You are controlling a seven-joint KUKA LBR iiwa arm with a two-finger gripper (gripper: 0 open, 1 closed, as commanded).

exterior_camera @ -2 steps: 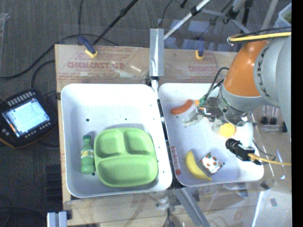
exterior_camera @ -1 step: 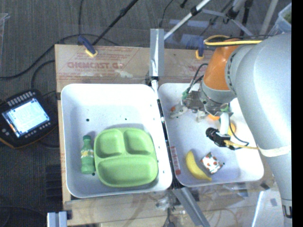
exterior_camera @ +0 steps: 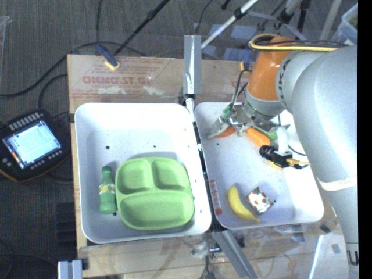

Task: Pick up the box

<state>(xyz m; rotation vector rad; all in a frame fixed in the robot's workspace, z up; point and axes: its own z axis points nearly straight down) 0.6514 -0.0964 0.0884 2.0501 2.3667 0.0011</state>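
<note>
We see the box [exterior_camera: 260, 200] lying in the right bin [exterior_camera: 232, 164], toward that bin's near edge. It is a small white carton with red and brown print, tilted a little, and it sits just beside the thick end of a yellow banana [exterior_camera: 239, 204], close enough that the two look to be touching.

The gripper [exterior_camera: 231, 121] is low at the far end of the same bin, well apart from the box. We see it from above and partly under the wrist, so we cannot tell whether it is wide, narrow or closed on anything. Nothing that we can make out is held in it. An orange thing [exterior_camera: 259, 137], perhaps a carrot, lies on the bin floor right by the gripper, and part of it is hidden. The grey arm [exterior_camera: 325, 103] comes in from the right, its orange band [exterior_camera: 266, 77] above the wrist.

In the left bin [exterior_camera: 133, 127] we find a green divided tray [exterior_camera: 154, 193], with a green bottle [exterior_camera: 106, 190] lying along its left side, touching or nearly so. Both bins rest on a sheet of brown cardboard [exterior_camera: 133, 77]. On the floor to the left lies a handheld controller [exterior_camera: 32, 144], its screen lit.
</note>
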